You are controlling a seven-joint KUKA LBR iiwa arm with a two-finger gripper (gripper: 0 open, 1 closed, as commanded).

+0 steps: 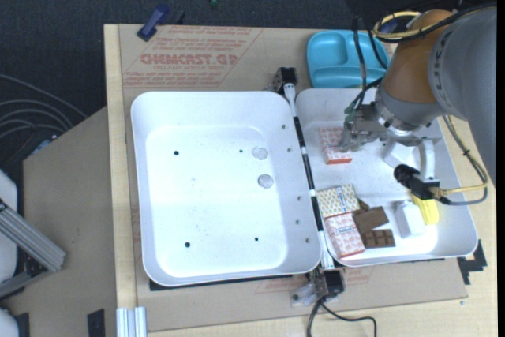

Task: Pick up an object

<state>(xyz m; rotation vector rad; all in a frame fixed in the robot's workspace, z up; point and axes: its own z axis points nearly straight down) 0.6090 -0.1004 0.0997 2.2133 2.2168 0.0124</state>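
Gripper (353,132) low beside red-and-white packet (334,144) in right bin (461,237).
Jaw state: cannot tell (arm hides it); flat packet may slip any pinch.

The grey arm (465,59) reaches in from the right, end effector (353,132) lowered.

Bright even overhead light; glare washes out white bins (158,110); soft shadows; slightly grainy, edges dim.
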